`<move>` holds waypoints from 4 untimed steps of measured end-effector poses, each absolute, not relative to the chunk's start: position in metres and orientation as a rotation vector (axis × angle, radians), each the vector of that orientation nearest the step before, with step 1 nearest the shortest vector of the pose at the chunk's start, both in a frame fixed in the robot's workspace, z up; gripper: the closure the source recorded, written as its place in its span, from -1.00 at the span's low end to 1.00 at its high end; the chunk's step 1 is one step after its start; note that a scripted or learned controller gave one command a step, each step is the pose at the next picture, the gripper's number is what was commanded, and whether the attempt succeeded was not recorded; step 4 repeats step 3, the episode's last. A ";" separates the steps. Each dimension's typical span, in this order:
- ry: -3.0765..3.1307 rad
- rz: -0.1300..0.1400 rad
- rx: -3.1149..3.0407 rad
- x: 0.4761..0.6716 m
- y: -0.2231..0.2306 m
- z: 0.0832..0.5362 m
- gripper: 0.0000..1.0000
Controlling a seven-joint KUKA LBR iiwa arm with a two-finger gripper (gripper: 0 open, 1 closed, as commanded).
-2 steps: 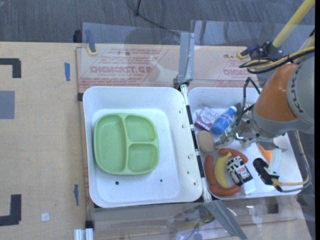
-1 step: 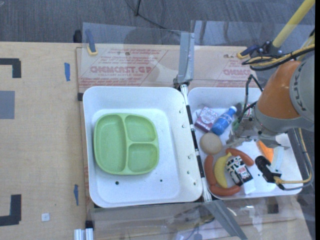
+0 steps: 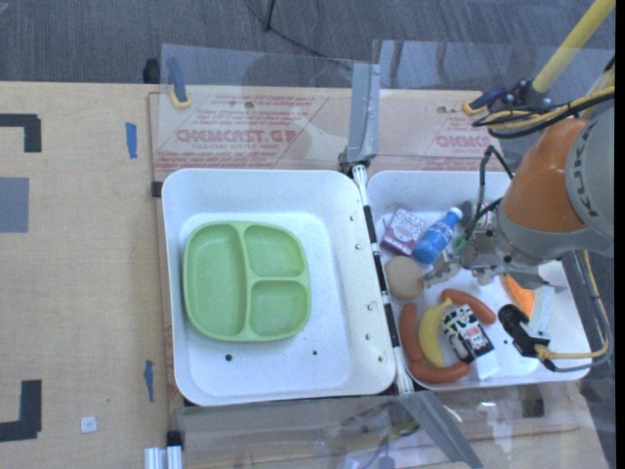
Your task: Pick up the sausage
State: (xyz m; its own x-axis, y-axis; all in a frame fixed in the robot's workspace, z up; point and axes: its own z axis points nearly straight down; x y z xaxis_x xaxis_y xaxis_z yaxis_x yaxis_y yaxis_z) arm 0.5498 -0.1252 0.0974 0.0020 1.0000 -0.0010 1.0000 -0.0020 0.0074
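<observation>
sausage (image 3: 422, 358): red-brown, long, curved
pose: lying flat, bent along the banana's (image 3: 433, 338) left and lower side
place: right bin's (image 3: 576, 360) front-left corner

single fixed cam above the bench (image 3: 78, 262), angled down, mid range; both bins in frame, arm (image 3: 552, 198) enters from right
</observation>
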 end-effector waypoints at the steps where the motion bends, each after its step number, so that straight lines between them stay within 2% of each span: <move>1: 2.232 0.005 2.206 0.513 -0.118 0.087 -1.00; 2: 2.224 0.008 2.207 0.514 -0.120 0.097 1.00; 3: 2.360 0.000 2.072 0.534 -0.060 0.213 1.00; 4: 2.360 0.000 2.072 0.534 -0.060 0.213 1.00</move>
